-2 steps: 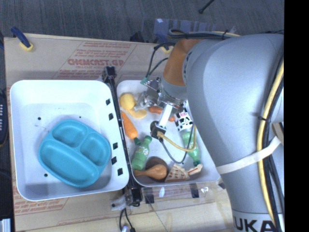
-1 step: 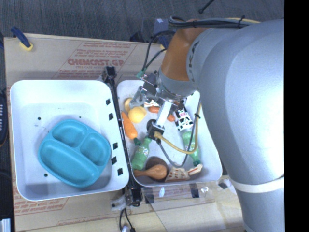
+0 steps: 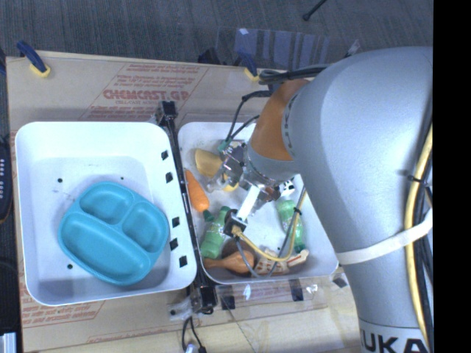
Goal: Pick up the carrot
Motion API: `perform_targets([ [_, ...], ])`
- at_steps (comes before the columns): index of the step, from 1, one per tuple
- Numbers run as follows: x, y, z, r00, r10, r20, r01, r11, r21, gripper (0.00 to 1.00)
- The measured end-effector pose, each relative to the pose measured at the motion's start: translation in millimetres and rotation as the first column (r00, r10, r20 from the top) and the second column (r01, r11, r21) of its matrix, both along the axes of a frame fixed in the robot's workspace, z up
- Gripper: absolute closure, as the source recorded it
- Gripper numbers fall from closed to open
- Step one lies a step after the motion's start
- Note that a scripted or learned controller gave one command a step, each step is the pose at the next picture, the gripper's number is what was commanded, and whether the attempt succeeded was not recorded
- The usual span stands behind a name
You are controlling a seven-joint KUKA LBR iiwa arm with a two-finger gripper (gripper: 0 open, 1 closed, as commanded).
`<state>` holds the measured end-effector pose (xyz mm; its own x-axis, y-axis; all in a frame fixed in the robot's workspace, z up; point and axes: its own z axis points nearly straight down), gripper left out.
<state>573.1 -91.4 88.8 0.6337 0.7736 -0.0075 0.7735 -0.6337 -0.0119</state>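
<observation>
Orange and tapered, the carrot [image 3: 196, 191] lies beside the right bin's [image 3: 210, 129] left wall, mid-frame, long axis nearly up-down, thin tip toward upper left. We cannot tell whether the gripper [image 3: 232, 162], near its right, is wide or narrow.

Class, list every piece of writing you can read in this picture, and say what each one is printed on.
"CHEMCAST GP": red print on the brown bench sheet.
Smaller red lines around it, repeated across the sheet: too blurred to read.
"UKA": dark letters low on the grey arm, cut off by the picture's lower edge.
</observation>
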Motion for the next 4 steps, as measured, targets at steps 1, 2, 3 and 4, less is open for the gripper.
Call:
perform_targets([
  [1,0.3,2.4,10.3,1.0,0.011,-0.007,-0.011,1.0,0.005,1.0],
  [2,-54.3,54.5,105.7,0.995,-0.097,0.009,0.097,0.995,0.001,1.0],
  [3,-19.3,57.9,208.3,0.962,-0.274,0.01,0.274,0.962,0.001,1.0],
  [4,-34.7,118.3,97.9,0.948,-0.318,-0.007,0.318,0.948,-0.004,1.0],
])
